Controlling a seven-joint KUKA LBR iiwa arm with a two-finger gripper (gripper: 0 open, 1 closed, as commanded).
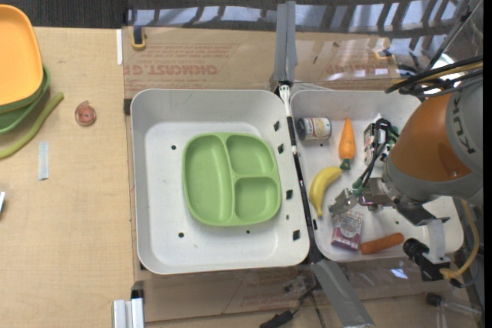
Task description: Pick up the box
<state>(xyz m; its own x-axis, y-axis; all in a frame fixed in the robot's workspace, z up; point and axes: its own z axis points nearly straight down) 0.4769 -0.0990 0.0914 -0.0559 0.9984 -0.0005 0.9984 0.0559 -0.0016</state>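
Observation:
The box (347, 231) is small, pink and purple, and lies flat near the front of the right bin (323, 97). My gripper (350, 201) hangs just above the box's far edge, between the box and the banana (323, 188). The grey arm with its orange band (430, 142) comes in from the right and covers the bin's right part. Nothing visibly lifted: the box rests on the bin floor.
The right bin also holds a small can (314, 127), an upright carrot (347, 139) and an orange carrot (382, 243) lying right of the box. The left bin (154, 165) holds a green divided plate (232, 179). Orange and green plates (17, 73) sit on the bench at far left.

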